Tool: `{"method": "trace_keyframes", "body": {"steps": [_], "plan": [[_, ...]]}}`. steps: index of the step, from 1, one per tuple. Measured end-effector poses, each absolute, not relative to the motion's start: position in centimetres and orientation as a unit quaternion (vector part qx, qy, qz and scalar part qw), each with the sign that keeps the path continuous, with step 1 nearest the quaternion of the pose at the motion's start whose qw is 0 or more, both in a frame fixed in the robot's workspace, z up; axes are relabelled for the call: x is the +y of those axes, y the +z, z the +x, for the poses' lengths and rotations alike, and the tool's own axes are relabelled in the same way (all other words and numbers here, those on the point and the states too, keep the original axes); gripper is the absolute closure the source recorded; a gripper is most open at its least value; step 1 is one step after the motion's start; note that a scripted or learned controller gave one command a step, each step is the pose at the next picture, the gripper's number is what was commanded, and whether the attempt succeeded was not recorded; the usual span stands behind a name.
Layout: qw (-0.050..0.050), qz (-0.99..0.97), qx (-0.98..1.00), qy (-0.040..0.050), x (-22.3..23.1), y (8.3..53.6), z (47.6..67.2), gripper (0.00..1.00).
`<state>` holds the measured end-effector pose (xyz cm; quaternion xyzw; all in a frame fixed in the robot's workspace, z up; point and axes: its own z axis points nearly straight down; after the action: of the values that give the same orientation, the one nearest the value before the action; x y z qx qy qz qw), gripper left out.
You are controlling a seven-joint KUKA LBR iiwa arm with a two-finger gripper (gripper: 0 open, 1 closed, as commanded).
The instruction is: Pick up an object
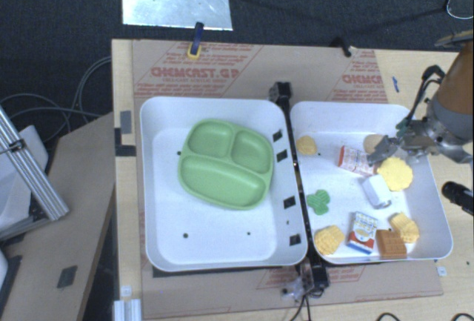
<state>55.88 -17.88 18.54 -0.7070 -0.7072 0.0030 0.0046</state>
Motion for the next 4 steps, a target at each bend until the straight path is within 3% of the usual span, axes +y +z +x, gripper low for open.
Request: {"method": "trace_keyframes", "body": {"steps": [1,4], "plan": [[-0.001,-0.706,-0.708,-0.0002,-17.9,19.2,56.2,0.0],[0.0,-0.707,-0.708,-0.0005,-17.6,8.4,57.1,0.0]]}}
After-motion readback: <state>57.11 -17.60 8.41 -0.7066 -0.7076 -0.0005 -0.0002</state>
